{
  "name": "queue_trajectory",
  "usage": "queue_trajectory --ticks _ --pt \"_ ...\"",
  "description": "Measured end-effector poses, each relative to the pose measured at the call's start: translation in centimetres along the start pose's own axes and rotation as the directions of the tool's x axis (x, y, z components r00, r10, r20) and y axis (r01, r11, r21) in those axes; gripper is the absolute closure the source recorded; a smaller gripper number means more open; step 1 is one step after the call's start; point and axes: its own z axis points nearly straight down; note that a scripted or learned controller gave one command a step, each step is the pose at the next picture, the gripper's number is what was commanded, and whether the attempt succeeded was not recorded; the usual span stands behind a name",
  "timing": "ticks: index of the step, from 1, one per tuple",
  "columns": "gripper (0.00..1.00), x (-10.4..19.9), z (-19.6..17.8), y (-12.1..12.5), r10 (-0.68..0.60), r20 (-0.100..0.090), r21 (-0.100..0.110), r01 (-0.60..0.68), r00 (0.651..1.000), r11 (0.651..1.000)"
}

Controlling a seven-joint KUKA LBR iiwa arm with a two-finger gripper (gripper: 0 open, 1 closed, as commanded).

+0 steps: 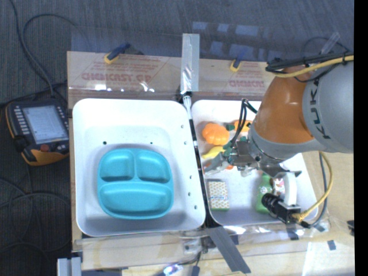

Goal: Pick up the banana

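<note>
The banana (211,152) is a small yellow piece by the left wall of the right bin (251,216), just below an orange fruit (215,133). Much of the banana is hidden under my gripper (220,158), which hangs low over it and points toward the bin's left wall. The grey arm with its orange band (284,117) covers the middle and right of this bin.
A blue divided plate (135,181) lies in the left bin (86,131). In the right bin, a checkered pad (218,194) lies near the front and a green item (265,190) sits beside the wrist. A handheld pendant (36,127) rests left of the bench.
</note>
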Motion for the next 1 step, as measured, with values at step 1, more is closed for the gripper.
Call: queue_trajectory --ticks 1 --pt "0.00 -13.03 -3.77 2.79 -0.298 0.005 -0.004 0.298 0.955 0.955"
